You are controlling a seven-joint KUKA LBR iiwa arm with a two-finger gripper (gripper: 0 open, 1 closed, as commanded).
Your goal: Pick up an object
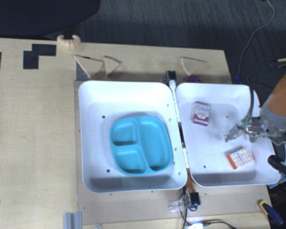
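Two small cartons lie in the right bin. A red and white box sits toward the bin's back left. An orange and white patterned box lies near the front right. My gripper hangs over the right part of this bin, between the two boxes and closer to the orange one, pointing left. Its thin fingers are spread apart with nothing between them. The arm's orange band shows at the right edge of the view.
The left bin holds a blue three-compartment tray. A black divider clip sits at the back where the bins meet. Cables and a connector lie at the bench's front edge.
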